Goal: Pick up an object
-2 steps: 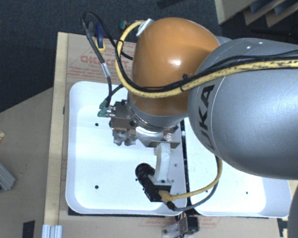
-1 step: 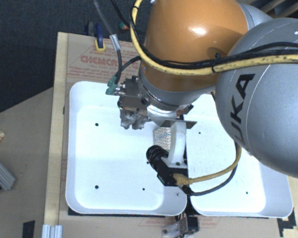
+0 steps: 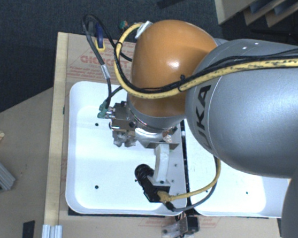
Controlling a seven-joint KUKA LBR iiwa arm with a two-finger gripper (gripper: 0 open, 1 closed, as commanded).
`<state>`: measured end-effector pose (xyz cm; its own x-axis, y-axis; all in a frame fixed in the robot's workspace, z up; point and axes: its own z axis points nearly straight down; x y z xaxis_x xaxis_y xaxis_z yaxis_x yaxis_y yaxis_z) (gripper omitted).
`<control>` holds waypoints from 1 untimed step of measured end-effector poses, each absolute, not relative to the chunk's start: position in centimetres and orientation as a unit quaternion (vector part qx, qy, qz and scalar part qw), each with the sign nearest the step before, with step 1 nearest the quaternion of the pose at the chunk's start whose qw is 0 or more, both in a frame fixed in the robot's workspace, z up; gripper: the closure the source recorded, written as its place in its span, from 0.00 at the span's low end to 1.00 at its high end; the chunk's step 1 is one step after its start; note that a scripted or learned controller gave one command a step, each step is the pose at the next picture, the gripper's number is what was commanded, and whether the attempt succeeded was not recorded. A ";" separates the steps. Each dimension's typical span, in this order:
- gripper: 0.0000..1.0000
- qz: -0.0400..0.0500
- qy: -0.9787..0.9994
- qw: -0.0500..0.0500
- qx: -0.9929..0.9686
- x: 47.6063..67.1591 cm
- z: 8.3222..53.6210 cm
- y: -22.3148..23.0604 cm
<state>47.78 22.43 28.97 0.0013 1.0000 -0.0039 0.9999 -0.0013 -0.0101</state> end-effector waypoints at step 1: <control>1.00 -0.007 -0.706 -0.003 -0.708 48.1 40.9 18.6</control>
<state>48.06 18.61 40.94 0.0033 1.0000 0.0054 0.9999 -0.0034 0.0138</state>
